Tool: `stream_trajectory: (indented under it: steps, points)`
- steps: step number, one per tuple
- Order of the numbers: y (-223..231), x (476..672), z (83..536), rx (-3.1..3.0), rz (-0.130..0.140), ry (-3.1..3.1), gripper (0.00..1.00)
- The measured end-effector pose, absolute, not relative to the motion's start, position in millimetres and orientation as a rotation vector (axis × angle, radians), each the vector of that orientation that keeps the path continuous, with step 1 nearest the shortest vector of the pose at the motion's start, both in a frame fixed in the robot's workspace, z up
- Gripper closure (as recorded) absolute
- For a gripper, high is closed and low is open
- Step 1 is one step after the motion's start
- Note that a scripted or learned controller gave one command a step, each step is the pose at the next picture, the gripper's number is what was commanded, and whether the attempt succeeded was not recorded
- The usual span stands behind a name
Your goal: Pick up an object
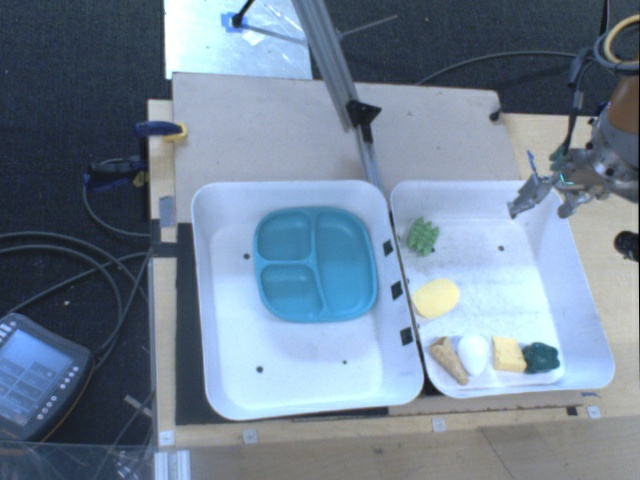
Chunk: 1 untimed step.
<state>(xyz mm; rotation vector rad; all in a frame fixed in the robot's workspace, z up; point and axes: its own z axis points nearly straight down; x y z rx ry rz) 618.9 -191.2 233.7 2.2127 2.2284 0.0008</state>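
Objects for picking lie in the right bin [575, 268]: a green knobbly piece [422, 235] near the dividing wall, a yellow lemon-like item [437, 297] below it, and along the near wall a cone-shaped piece [448, 359], a white egg [474, 352], a yellow block [508, 354] and a dark green piece [541, 357], crowded together, which may hinder a clean grasp. The gripper [549, 194] hangs over the bin's far right corner, well apart from all. Jaws appear spread, pinching nothing. The left bin [225, 358] holds a blue divided plate [314, 264].

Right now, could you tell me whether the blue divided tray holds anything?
Empty: all three compartments of the blue divided tray show bare blue plastic.
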Motion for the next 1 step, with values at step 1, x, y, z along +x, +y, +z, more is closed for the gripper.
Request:
stream_trajectory:
  steps: [1]
  points:
    - [-191.2, 618.9, 233.8, 2.212, 0.000, 2.229, 0.00]
